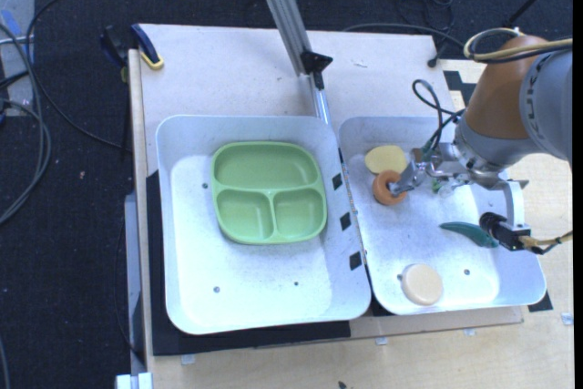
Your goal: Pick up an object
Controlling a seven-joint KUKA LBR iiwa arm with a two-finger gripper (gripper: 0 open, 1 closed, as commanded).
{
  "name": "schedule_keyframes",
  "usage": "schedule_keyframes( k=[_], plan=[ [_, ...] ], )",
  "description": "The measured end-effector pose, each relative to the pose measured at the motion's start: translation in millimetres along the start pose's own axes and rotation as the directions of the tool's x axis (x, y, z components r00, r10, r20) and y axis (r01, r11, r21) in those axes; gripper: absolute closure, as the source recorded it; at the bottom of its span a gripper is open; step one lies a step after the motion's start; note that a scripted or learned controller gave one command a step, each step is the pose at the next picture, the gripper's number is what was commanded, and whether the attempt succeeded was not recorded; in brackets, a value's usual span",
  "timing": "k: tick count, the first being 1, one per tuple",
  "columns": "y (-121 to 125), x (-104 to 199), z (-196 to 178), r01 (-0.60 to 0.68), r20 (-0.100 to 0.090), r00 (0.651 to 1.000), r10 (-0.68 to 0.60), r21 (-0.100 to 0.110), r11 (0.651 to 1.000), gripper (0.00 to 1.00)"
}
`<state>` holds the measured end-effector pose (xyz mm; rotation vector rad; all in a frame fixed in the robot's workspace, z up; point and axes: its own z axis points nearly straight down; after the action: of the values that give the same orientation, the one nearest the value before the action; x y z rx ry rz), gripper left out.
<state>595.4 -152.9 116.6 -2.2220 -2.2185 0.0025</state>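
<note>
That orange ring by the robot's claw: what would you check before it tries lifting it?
1. Gripper reaches the orange ring: ok, its tip sits at the ring.
2. Ring between the fingers: cannot tell.
3. Yellow piece apart from the ring: not ok, it lies right behind, perhaps touching.
4. Green tool and cream disc out of the way: ok.
5. Ring inside the right bin: ok.
6. Green divided plate stays in the left bin: ok.

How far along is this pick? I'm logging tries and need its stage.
Done: the gripper has reached the orange ring in the right bin. In hand: nothing visibly lifted; the ring sits on the bin floor. Left: grasping and raising it.
</note>
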Motion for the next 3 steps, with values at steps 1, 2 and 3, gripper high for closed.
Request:
schedule_keyframes(
  k=[1, 2, 3],
  plan=[
    [6, 2, 17, 0.002, -0.003, 1.000, -0.003, -0.016, 1.000, 0.00],
    [8, 2, 3, 0.004, 0.000, 1.000, -0.004, -0.026, 1.000, 1.00],
    [3, -3, -56, 0.003, 0.002, 1.000, -0.003, -0.005, 1.000, 1.00]
  ],
)
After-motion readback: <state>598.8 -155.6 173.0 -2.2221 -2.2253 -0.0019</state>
